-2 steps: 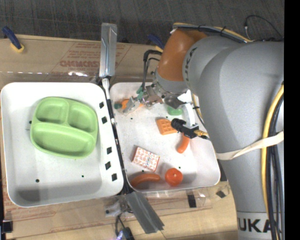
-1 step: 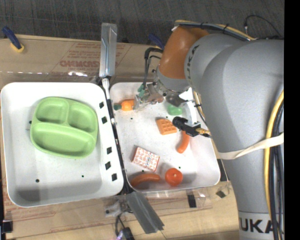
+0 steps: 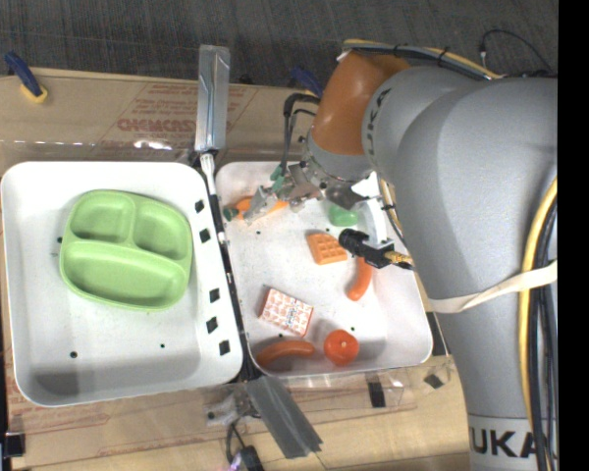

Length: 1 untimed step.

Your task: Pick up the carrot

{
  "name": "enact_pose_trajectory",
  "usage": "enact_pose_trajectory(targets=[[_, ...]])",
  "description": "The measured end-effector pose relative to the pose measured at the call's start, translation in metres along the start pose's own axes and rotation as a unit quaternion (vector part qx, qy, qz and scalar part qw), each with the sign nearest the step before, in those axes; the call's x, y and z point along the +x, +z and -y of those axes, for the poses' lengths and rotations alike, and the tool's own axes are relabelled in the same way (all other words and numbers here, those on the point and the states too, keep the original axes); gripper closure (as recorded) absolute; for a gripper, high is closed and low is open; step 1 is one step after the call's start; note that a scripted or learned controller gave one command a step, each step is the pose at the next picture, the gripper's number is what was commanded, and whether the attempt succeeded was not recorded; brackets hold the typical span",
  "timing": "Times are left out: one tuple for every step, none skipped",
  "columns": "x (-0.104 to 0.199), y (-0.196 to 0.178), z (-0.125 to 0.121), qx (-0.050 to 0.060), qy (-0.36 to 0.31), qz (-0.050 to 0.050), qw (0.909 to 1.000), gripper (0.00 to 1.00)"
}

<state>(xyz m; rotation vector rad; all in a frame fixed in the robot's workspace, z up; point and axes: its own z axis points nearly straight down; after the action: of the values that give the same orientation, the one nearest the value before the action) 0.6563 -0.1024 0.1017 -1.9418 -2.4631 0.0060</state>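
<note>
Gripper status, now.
Gripper: at the right bin's far left corner, beside a small orange piece; open or shut cannot be told.

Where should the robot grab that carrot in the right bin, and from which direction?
Best grip is probably across the middle of the carrot, coming straight down from above. It lies flat on the bin floor, long and narrow, with bare floor on both long sides for the tool's fingers.

A: Where does the camera sit?
B: Fixed above the worktop [image 3: 98, 101], looking down at a slant on both white bins, left bin [image 3: 20, 263] and right bin [image 3: 402, 312].
A: How near?
B: Near enough that the arm [image 3: 452, 165], entering from the right, looms large.
</note>
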Motion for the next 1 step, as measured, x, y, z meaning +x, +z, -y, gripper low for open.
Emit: enact_pose_trajectory(targets=[[-0.0158,0.0102,0.0038,-0.002,0.166,0.0,0.986,0.0]])
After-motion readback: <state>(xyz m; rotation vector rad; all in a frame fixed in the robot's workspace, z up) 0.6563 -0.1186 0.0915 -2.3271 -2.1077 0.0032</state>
